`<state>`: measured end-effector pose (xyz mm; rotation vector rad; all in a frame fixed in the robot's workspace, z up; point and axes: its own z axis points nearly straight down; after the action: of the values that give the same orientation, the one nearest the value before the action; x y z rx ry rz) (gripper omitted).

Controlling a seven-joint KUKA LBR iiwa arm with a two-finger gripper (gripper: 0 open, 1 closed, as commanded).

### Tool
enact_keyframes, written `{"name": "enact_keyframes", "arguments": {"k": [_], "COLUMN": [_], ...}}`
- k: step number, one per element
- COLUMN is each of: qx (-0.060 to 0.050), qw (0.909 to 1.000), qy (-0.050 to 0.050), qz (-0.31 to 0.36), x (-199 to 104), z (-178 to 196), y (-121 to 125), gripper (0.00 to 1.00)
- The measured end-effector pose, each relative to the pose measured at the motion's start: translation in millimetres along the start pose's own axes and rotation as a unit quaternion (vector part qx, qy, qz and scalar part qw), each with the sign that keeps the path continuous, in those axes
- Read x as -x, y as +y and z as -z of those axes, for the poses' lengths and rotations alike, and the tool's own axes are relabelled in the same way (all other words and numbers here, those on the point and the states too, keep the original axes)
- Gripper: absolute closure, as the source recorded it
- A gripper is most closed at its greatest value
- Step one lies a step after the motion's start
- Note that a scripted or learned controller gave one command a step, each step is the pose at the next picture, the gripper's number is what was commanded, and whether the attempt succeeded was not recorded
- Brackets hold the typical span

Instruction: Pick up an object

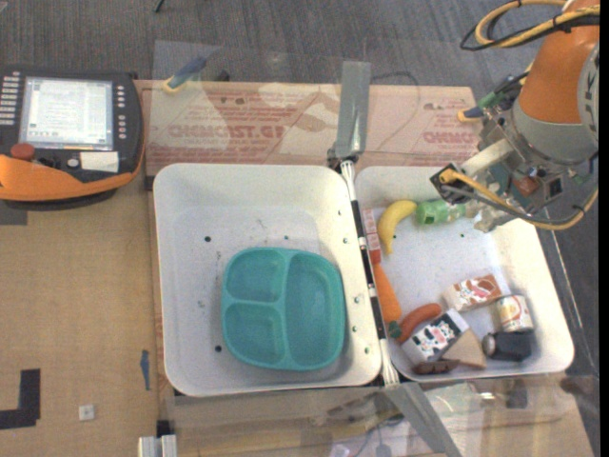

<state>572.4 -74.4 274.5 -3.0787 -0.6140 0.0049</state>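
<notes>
Two white bins side by side on a brown bench (76, 284), grey carpet (285, 17) beyond.
The left bin (190, 184) holds a teal tray (283, 309), and a pendant (67, 131) lies further left. The right bin (447, 255) holds a banana (393, 222), green toy (438, 211), carrot (385, 298), sausage (420, 320) and can (514, 312). The gripper (509, 203) hangs over the right bin's far corner, near the green toy; open or closed, I cannot tell.

Grey arm (559, 133), orange band (563, 72), looping yellow cables (515, 9).
</notes>
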Motion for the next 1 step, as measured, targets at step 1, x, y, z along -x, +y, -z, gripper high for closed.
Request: {"name": "enact_keyframes", "arguments": {"k": [1], "qx": [-0.001], "qw": [0.9953], "qy": [0.0], "qz": [-0.096], "x": [59.0], "z": [-24.6], "y": [23.2], "gripper": [1.0]}}
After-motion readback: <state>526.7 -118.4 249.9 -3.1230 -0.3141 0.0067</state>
